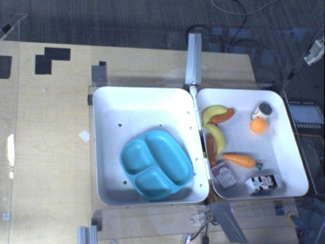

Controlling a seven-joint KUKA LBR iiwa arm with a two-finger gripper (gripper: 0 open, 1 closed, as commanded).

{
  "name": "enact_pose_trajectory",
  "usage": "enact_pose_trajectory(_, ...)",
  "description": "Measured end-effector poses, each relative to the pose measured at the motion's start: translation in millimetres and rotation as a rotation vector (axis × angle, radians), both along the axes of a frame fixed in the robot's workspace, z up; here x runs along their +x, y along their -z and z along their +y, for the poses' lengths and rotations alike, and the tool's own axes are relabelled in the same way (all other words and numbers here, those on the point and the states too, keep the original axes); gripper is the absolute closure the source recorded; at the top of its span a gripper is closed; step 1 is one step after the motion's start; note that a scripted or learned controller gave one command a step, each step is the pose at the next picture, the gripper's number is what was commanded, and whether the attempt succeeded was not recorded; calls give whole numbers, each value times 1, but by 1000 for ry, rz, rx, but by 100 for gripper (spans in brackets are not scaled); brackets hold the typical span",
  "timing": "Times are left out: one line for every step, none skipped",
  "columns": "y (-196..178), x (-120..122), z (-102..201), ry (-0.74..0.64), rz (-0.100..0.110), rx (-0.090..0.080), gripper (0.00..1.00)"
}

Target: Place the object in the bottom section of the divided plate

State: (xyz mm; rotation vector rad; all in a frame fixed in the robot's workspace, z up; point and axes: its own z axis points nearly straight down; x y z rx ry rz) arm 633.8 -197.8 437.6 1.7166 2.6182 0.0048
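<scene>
A blue divided plate (156, 164) lies in the left white bin (117, 111), towards its front right. It has a small section on the left, a large one on the right, and a small bottom section (152, 183) nearest the front wall. All sections hold nothing. The loose objects lie in the right bin (284, 151): two yellow bananas (215, 112), a red-orange sausage (222, 117), a brown sausage (210, 146), an orange ball-shaped fruit (259, 126), a carrot (239, 160), a small pink packet (223, 175) and a black-and-white carton (263, 183).
A small white and dark cup-like item (263, 109) stands at the back of the right bin. A metal post (193, 60) rises behind the seam between the bins. Cables (238, 4) lie on the dark floor beyond the wooden bench.
</scene>
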Motion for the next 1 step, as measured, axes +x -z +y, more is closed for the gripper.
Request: enact_pose_trajectory(0, 36, 1, 10, 1, 0, 100)
